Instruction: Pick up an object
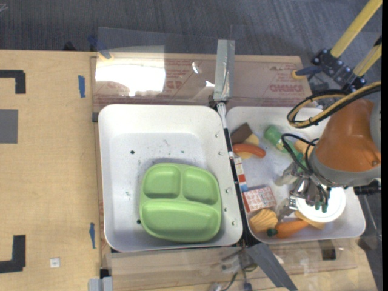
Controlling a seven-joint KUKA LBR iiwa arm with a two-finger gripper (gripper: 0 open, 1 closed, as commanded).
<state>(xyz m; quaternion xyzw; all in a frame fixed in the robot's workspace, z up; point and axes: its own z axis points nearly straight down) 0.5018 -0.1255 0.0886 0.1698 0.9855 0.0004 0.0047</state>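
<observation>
Surface point(42, 180): one, light wood-looking, ran off the left edge with black marks on it.
Bins: two white shallow ones side by side, left bin point(121, 132) and right bin point(354, 226), walls touching in the middle.
Arm point(348, 141): one, came in from the right; the orange band covered most of the right bin's far side, so anything under it was hidden.
Green tray point(180, 202): one, three compartments, sat in the left bin toward the near wall.
White round thing point(330, 208): one, partly under the claw, couldn't say what it was.
Claw point(303, 197): low over the right bin's near half, just above the clutter; honestly couldn't tell how it was set, too much metal and cable in the way.
Carrot point(291, 228): one, by the right bin's near wall, just below the claw, long axis roughly left-right, green end left.
Hot dog point(250, 150): one, long axis left-right, slightly tilted, near the dividing wall.
Small stuff: one red-patterned card point(259, 196), one tan ridged piece point(264, 218) touching the carrot, one brown block point(241, 130), one green item point(273, 135) half hidden by cables.
</observation>
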